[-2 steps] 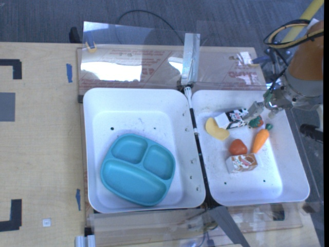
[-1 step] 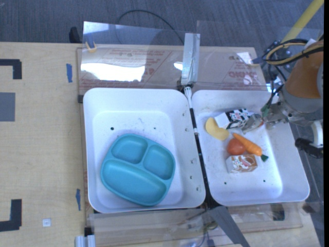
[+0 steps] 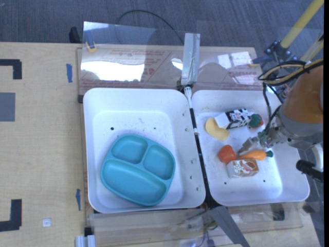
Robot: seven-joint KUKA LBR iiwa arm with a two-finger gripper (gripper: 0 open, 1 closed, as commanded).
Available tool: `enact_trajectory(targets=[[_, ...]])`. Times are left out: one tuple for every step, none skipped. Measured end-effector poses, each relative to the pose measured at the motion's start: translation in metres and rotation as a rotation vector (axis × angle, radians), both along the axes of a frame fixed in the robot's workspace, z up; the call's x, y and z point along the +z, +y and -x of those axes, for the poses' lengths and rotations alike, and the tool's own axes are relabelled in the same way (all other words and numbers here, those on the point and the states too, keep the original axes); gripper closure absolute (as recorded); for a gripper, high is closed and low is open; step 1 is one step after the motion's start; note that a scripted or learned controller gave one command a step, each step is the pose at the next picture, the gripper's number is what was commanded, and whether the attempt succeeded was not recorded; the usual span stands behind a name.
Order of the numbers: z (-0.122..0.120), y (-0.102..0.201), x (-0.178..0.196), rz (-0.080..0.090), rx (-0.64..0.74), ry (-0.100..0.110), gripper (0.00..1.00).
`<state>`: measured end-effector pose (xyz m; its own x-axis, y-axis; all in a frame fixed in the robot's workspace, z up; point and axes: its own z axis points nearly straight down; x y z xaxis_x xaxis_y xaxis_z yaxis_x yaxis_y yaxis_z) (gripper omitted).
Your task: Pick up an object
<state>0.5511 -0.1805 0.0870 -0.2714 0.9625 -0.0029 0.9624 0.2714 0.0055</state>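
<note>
Right now I'm in the approach step: the small orange toy carrot with a green tip [image 3: 255, 155] lies in the right-hand white bin [image 3: 293, 192], between the round orange-red toy fruit [image 3: 226, 153] and the arm's two-finger gripper [image 3: 262, 140], which hangs just above it. Whether it is open or closed I cannot tell from this slant. Close by lie a small printed snack packet [image 3: 242, 168], a yellow banana-shaped toy [image 3: 216, 128] and a black-and-white carton [image 3: 237, 117]. Next I'd want a clean descent centred over the carrot, clear of the packet. The blue divided plate [image 3: 138, 169] sits in the left bin [image 3: 97, 112].
</note>
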Motion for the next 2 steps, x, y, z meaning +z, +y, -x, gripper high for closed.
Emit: enact_trajectory(targets=[[-0.003, -0.001, 0.01, 0.003, -0.001, -0.006, 1.0], [0.005, -0.024, 0.114, 0.002, 0.033, -0.001, 1.0]])
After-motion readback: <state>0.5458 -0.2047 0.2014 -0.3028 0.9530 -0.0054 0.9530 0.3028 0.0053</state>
